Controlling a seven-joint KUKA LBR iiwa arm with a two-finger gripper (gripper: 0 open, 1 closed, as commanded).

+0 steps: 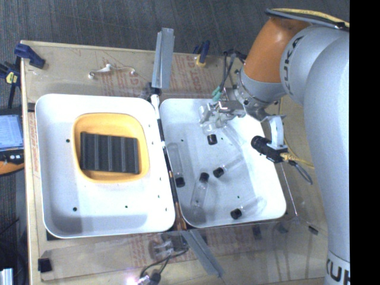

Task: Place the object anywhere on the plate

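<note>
- Arm [309,70]: enters from 3 o'clock; wrist sits over the right bin's [270,203] 1 o'clock corner.
- Gripper [215,113]: low over the far part of the right bin; whether it is parted or closed cannot be told.
- Tubes, clear with black caps: all lie in the right bin. One [209,132] is just below the gripper; others [199,193] lie towards 6 o'clock.
- Plate [110,123]: yellow, in the left bin [59,218], holding a dark ribbed insert [110,153].
</note>
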